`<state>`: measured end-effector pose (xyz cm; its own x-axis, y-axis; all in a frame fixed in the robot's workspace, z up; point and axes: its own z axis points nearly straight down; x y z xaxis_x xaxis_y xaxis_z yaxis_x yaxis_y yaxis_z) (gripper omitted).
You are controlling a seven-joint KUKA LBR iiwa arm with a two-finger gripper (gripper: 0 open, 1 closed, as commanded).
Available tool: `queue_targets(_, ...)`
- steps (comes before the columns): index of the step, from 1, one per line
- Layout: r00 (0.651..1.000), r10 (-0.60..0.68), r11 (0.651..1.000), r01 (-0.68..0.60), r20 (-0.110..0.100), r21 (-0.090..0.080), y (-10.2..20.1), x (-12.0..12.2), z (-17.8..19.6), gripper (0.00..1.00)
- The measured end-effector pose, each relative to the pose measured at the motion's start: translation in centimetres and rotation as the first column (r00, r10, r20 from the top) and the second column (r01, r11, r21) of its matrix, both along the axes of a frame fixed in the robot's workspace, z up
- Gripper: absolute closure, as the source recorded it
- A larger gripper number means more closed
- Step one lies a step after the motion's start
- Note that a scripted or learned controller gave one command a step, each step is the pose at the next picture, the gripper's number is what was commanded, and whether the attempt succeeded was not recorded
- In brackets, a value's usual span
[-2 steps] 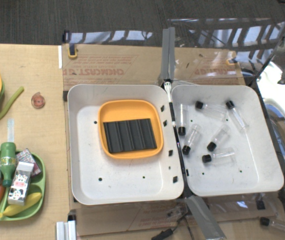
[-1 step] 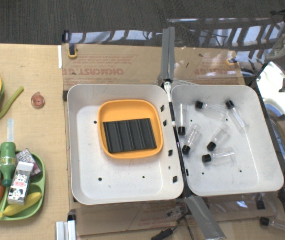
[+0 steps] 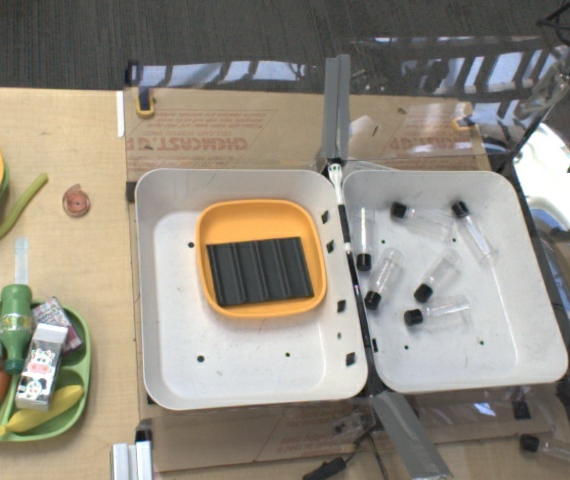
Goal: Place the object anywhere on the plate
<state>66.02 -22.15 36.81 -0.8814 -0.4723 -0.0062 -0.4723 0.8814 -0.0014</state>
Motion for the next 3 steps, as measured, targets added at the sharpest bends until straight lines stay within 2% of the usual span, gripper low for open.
queue_targets(1,0.931,0.366,0.931,-0.366,0.0,-0.001,0.0,0.0,-0.3,0.0)
queue_targets(2,0.735,0.678,0.735,-0.678,0.0,-0.002,0.0,0.0,-0.3,0.0)
queue_targets(3,0.407,0.914,0.407,-0.914,-0.001,-0.001,0.1,0.0,-3.7,0.0)
